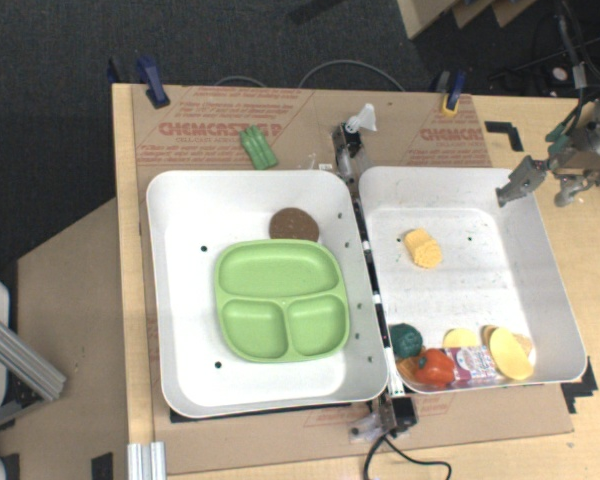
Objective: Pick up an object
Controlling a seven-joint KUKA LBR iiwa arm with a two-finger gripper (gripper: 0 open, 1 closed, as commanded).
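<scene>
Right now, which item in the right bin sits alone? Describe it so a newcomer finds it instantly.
Start at the right white bin, the one beside the bin holding the green divided tray. In its upper half, away from the cluster of toys piled along the near edge, lies a small yellow ridged piece. It is the one thing in that bin with bare white floor all around it.

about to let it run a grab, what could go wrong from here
1. The toys lie crowded in the right bin's near corner, against its wall. The tool may strike the wall, or close on two at once.
2. The yellow piece lies alone and looks small and rounded; it may slip out.
3. The tool sits over the bin's far rim, so a low move might clip it.
</scene>
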